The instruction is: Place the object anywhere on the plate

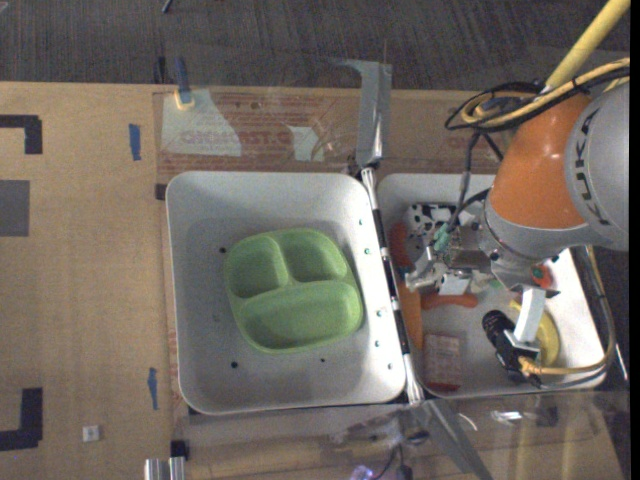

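- The bench (80,268) is seen with two white bins side by side, their inner rims nearly touching.
- The left bin (190,228) is taken up in the middle by a green plate (292,290); bare floor is left all round it, widest toward the near and left walls.
- The right bin (580,318) is crowded: the arm (545,183) is reached in over its far half.
- The gripper (435,273) is found low near the left wall; whether it is apart or together cannot be told.
- An orange object (408,308) is laid along that wall, a yellow one (540,330) near the right wall, and a small brown packet (442,348) between them.
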Tool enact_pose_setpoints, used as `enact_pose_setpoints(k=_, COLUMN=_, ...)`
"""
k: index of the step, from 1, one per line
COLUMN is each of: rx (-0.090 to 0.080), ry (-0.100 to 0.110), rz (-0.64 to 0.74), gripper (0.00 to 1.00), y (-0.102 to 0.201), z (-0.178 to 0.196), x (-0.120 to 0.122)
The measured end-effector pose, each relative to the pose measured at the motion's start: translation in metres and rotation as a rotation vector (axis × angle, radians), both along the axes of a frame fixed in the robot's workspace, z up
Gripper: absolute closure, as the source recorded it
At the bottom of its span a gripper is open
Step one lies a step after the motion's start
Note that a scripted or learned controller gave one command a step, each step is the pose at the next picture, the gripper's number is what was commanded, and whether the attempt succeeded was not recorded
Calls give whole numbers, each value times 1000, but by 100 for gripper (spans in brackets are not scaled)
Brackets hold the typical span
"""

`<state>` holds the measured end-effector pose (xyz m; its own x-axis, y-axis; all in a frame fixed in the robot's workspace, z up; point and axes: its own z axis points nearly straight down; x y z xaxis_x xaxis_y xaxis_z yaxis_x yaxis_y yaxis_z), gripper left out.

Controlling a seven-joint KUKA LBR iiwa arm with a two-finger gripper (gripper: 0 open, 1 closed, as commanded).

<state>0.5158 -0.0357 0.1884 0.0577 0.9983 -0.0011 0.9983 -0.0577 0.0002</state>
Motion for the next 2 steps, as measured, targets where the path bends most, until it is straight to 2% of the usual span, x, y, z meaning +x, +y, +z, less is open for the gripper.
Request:
enact_pose_setpoints(k=1, rx=0, ry=2, rz=-349, gripper=0, y=68, z=84, x=-36)
enact_pose_setpoints(k=2, rx=0, ry=1, rz=-435, gripper=0, y=120, z=150, x=-26)
